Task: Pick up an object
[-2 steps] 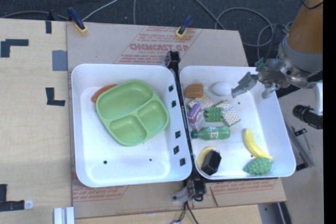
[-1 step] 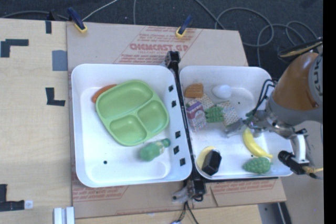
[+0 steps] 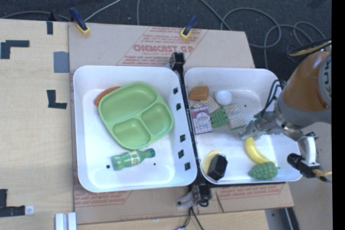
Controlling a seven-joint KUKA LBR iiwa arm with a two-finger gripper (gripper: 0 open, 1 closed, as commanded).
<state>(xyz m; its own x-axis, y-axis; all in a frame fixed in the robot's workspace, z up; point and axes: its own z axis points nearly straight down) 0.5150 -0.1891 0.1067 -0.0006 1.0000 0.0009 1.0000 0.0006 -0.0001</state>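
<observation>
The black-and-yellow object lies low in the right white bin; tool above yellow banana, its grip I cannot tell.

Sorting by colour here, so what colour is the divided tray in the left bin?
Light green, seen best in the camera view: the divided tray.

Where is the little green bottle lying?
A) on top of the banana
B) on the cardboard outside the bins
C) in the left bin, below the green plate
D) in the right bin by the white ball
C: the green bottle lies on its side in the left bin, just below the green plate.
</observation>
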